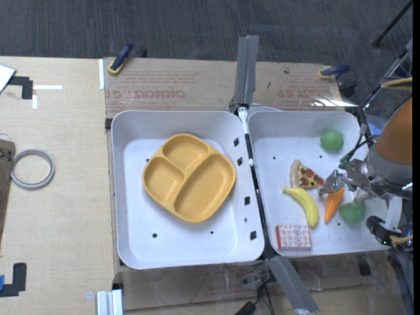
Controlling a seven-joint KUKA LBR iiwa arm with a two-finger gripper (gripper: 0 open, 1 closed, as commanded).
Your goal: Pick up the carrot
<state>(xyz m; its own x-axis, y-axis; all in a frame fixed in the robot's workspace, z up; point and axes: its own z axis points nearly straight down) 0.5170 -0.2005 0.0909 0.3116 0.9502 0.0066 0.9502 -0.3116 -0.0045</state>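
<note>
In the right bin point(262, 176), toward its right wall, we find the carrot point(333, 204) lying with its orange tip pointing to the near side and its top end up against the tool point(335, 181). The tool sits at that top end, just right of the pizza slice point(306, 174), but its metal parts merge with the carrot's top at this slant, and we cannot tell whether it is open, closed, or gripping anything. The carrot looks to be resting on the bin floor, or at most barely raised; no clear gap shows beneath it. Beside it: a banana point(303, 203) just to the left, a green round fruit point(352, 212) touching or nearly touching on the right, a second green ball point(331, 140) farther back, and a small red-and-white box point(293, 237) near the front edge. The left bin point(131, 195) holds a yellow divided plate point(189, 176), well apart from the work. Our reading: the approach is done, the tool being at the carrot; the grasp is unconfirmed and the lift clear of the bin is left to do. The close neighbours could be nudged during the lift.
</note>
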